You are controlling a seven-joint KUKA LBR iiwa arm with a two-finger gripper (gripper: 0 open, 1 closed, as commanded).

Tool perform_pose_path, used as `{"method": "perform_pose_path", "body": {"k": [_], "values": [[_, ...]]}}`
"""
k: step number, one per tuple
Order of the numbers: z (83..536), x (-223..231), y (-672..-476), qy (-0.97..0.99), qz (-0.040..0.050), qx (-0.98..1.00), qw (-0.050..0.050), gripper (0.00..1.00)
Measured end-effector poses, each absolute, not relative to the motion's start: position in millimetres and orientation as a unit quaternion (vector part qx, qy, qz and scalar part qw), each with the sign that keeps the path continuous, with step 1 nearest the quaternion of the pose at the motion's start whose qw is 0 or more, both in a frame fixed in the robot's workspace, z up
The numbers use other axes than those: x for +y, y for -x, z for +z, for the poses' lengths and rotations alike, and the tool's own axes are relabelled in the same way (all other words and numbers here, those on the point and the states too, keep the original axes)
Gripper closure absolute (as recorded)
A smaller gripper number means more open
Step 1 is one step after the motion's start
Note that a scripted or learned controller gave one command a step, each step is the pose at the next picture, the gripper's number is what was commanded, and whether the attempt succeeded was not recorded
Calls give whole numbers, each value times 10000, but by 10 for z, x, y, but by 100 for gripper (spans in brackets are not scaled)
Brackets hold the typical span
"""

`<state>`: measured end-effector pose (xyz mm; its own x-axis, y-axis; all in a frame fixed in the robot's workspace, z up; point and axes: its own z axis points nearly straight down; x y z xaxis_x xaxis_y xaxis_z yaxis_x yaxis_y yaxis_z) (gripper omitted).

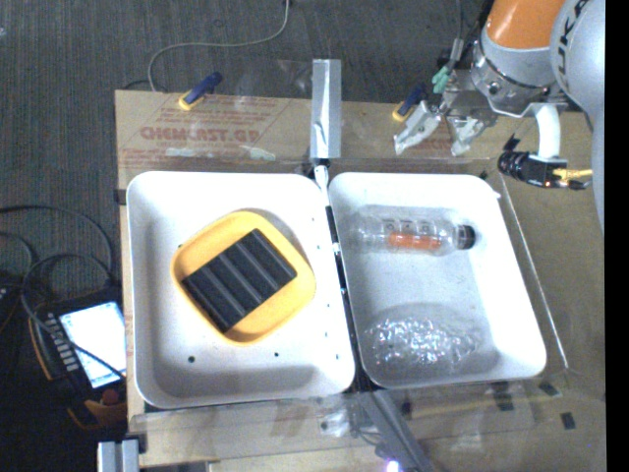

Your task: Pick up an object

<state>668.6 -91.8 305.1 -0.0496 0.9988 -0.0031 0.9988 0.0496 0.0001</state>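
Note:
A clear plastic bottle (415, 236) with an orange label and a dark cap lies on its side at the back of the right bin (511, 273). A crumpled clear plastic wrapper (423, 340) rests near that bin's front. In the left bin (147, 293) sits a yellow object with a black ribbed top (244, 274). My gripper (437, 140) hangs above the bench behind the right bin's back rim, its two pale fingers spread apart and nothing between them.
A cardboard sheet (226, 136) lies behind the bins with a blue-and-yellow clamp (199, 89) at its left and a metal bar (325, 106) at the centre divider. Cables and a lit device (84, 337) sit to the left of the bench.

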Motion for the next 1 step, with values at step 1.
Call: {"method": "perform_pose_path", "body": {"k": [1], "values": [[2101,-759,-6028,-6353,-7,7722,-8,0]]}}
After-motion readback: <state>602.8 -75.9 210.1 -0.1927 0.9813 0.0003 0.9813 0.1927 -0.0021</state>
